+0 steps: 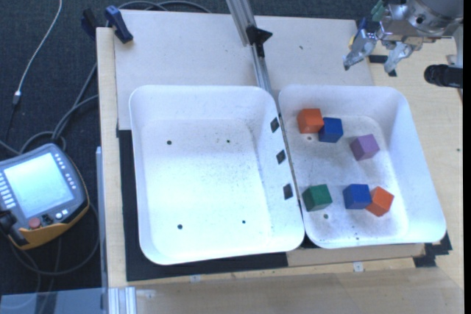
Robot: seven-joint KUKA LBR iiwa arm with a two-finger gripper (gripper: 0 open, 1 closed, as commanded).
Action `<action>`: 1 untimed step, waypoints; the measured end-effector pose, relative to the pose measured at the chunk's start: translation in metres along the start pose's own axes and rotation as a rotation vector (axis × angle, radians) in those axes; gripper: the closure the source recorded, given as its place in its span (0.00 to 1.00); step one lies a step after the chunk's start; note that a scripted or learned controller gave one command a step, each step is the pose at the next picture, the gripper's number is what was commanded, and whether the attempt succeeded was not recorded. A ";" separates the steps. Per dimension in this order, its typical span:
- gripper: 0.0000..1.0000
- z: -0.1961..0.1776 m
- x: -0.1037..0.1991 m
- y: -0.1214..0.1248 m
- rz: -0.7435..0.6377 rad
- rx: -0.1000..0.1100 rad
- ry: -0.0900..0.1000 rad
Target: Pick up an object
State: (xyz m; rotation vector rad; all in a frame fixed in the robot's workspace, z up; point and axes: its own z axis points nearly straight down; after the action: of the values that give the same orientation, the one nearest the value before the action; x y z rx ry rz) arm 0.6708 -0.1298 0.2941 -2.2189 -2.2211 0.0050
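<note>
Nearest, in the right bin (412, 158), lie a green cube (318, 197), a blue cube (357, 195) and an orange cube (380, 201), the last two touching. Farther in sits a purple cube (364, 146). Beyond it a second orange cube (310, 120) touches a second blue cube (330, 129). The left bin (147, 158) adjoins on the table (184, 48). Farthest, the jaws (375, 54) hang above the table past the right bin's far rim, spread apart, gripping nothing.
</note>
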 end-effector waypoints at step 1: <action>0.00 0.164 -0.009 -0.055 -0.002 -0.013 -0.001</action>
State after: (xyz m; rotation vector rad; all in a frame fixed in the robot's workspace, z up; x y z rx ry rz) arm 0.6153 -0.1390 0.1300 -2.2239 -2.2302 -0.0084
